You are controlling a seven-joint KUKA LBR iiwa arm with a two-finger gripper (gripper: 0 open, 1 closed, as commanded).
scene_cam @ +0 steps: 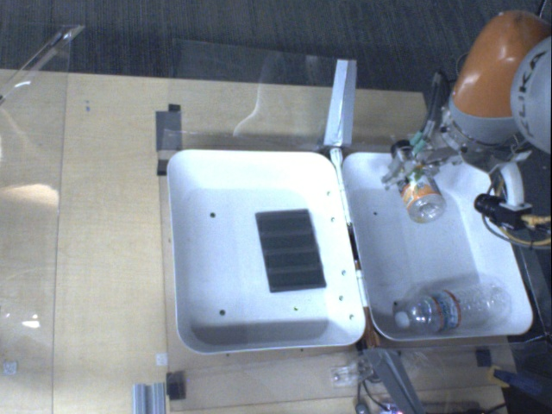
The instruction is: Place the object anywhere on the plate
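A: Small orange-and-silver metal can [423,198]?
B: Right white bin [379,231], ~12 o'clock, tipped, pinched between the jaws of the gripper [412,172], so likely lifted for carry.
A: Plate?
B: Dark ribbed rectangular plate [291,249], centre of left white bin [198,231]. Clear plastic bottle [448,307] lying at 6 o'clock, untouched.

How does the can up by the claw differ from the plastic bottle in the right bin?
The can is short with orange on its side; the bottle is longer, clear, with a blue label. The can is at the bin's far end, between the fingers of the claw; the bottle lies on its side along the near wall, untouched. Both are drink containers in the right bin.
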